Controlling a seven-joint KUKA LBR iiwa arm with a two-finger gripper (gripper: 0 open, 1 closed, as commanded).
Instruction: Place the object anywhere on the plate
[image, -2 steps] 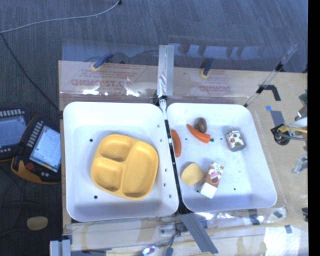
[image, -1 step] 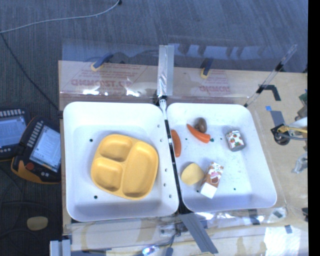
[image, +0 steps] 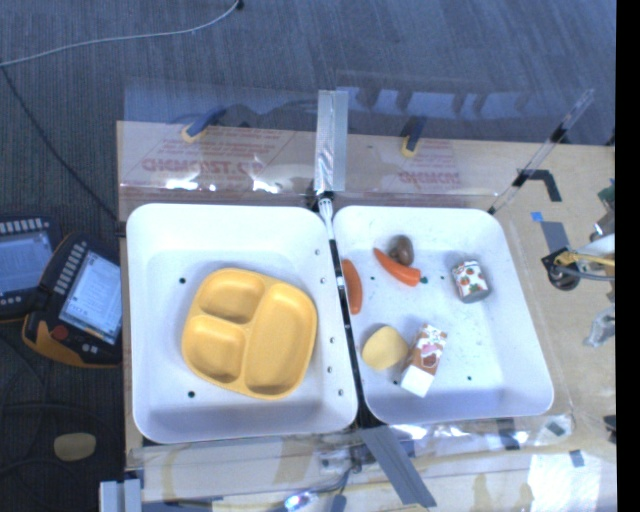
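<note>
Yellow plate (image: 250, 332) sitting in left bin (image: 150, 235). Right bin (image: 510, 330) holding carrot (image: 397, 268), sausage (image: 351, 285), yellow lump (image: 384, 348), two small cartons (image: 469, 280). Tool state: can't tell.

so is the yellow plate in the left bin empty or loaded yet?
Empty. The yellow plate shows bare yellow in all three compartments. The carrot, the yellow lump and the rest lie in the right bin.

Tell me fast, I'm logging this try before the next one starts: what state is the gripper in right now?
Gripper: cannot be told from the camera view. Nothing has been placed yet on the yellow plate in the left bin.
</note>
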